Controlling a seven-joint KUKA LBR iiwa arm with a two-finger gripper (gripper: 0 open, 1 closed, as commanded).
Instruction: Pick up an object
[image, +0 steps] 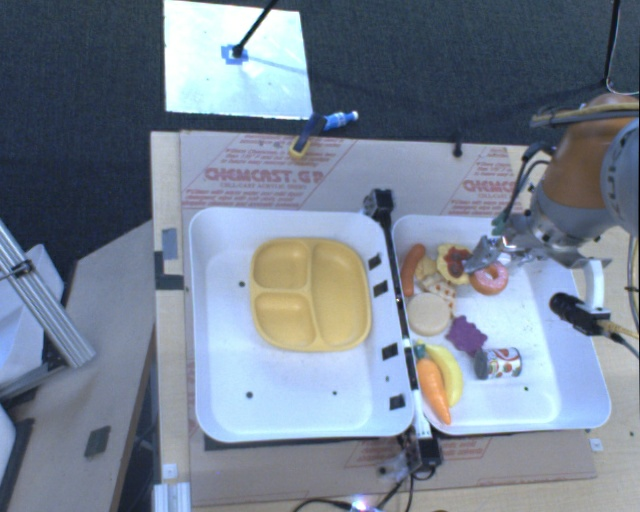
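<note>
While the gripper (487, 254) is poised low, the pink doughnut (490, 279) is seen just beneath it.
Whether the claw is wide or closed cannot be told.

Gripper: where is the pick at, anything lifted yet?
Done: the gripper has reached the right bin, low over the toy pile beside the donut. In hand: nothing visibly between its fingers. Left: grasping and lifting. The carrot, banana, can and hot dog lie in the bin.

One fixed camera — overhead, slanted — facing both bins (300, 425).
</note>
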